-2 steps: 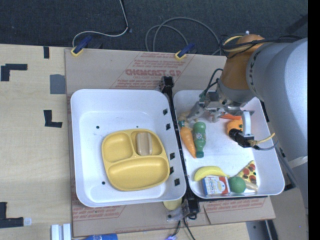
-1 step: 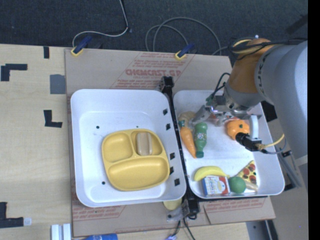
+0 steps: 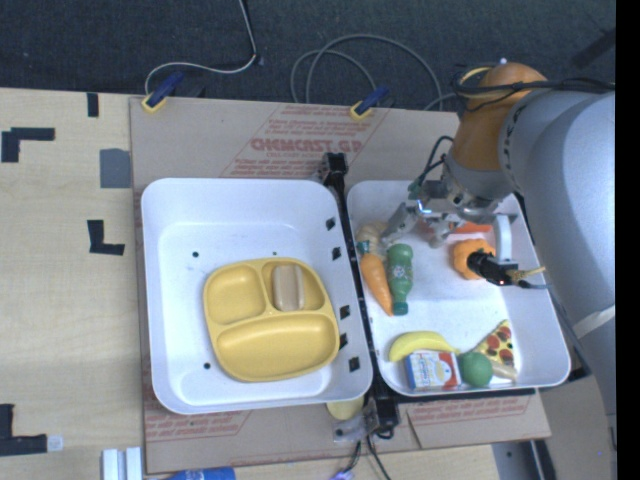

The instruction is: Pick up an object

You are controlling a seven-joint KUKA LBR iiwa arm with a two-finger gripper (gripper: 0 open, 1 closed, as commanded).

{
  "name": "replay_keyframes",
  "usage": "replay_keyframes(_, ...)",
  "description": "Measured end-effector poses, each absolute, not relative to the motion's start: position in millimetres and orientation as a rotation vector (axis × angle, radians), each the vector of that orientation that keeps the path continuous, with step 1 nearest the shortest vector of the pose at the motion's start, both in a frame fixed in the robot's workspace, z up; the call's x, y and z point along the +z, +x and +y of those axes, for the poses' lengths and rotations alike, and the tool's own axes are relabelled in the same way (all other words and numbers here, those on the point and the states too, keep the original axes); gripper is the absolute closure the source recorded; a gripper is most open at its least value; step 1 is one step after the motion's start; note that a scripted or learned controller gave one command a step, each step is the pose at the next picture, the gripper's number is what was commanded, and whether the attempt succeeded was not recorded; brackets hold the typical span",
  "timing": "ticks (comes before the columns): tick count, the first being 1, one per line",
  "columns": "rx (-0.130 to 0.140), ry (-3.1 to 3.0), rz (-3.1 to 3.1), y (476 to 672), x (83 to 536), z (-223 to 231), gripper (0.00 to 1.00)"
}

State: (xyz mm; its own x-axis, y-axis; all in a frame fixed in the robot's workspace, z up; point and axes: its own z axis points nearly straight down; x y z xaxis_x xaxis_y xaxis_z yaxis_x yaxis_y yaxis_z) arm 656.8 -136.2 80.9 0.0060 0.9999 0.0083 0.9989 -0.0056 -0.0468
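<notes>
Gripper [image 3: 425,220] is hanging low over the upper part of the right bin [image 3: 545,318], reaching in from the right side. The fingers [image 3: 400,224] are showing as grey metal parts angling down toward the bin floor; they are appearing spread apart, with bare white bin floor showing between them and no object caught there. Confidence in that reading is moderate, since the parts are small and partly blurred.

Just below the left finger, the green bottle [image 3: 400,277] is lying roughly upright in the view, cap end toward the gripper, close to the fingertip but not visibly touching it. The carrot [image 3: 376,281] is lying just beside the bottle on its left, touching or nearly touching it, near the wall that divides the bins. A small pale object [image 3: 369,240] is sitting at the carrot's upper end; too small to identify.

To the right of the gripper, an orange round object [image 3: 467,259] is resting under the wrist hardware, with a thin red-orange piece [image 3: 470,230] just above it.

Along the lower edge of the right bin: a banana [image 3: 421,344], a small carton [image 3: 431,371] just under it, a green round fruit [image 3: 476,369] beside the carton, and a pizza slice [image 3: 497,345] at the right.

Above the wrist, the orange band [image 3: 484,128] and grey arm [image 3: 570,198] are occupying the upper right.

The left bin [image 3: 170,218] is holding a yellow divided plate [image 3: 270,320] with a tan piece [image 3: 289,287] lying in its upper right compartment. Both bins are sitting on a cardboard sheet [image 3: 290,143] on the tabletop [image 3: 60,288].
</notes>
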Motion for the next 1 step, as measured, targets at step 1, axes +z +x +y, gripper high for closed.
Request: replay_keyframes(1,0.032,-2.193,-2.181,660.4,81.1,-160.8,0.0)
